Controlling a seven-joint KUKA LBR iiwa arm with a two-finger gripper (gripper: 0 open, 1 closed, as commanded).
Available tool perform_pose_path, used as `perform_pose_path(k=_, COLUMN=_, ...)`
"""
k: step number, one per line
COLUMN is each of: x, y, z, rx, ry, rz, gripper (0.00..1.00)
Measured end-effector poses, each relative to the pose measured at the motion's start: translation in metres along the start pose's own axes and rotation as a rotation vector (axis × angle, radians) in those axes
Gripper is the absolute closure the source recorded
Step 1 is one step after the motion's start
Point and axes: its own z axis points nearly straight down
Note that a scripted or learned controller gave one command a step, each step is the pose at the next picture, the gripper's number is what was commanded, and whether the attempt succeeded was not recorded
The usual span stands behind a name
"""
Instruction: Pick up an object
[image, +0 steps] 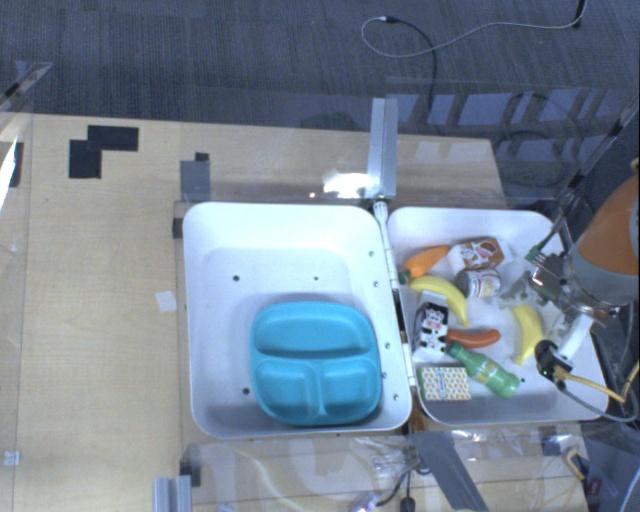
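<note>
Fingers on the gripper are too small and blurred to tell whether they are parted or closed. The gripper hangs over the right side of the right bin, between a tin can and a small banana.

The pale wooden surface carries both bins, which touch along their inner walls. The left bin holds a blue divided plate lying flat toward its near edge. The right bin holds all the small pickable objects. A green bottle lies on its side near the front, and a curved banana sits by the left wall. An orange carrot and a brown packet lie behind it. The small banana is just below the gripper. A red sausage-like piece rests against the bottle. A patterned square sits at the front left, the tin can is mid-bin, and a black-and-white item lies under the curved banana.
</note>
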Motion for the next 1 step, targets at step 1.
perform_pose_path(k=1, x=-0.0034, y=-0.0126, z=0.0142, rx=0.027, ry=-0.01, rz=-0.028, gripper=0.0)
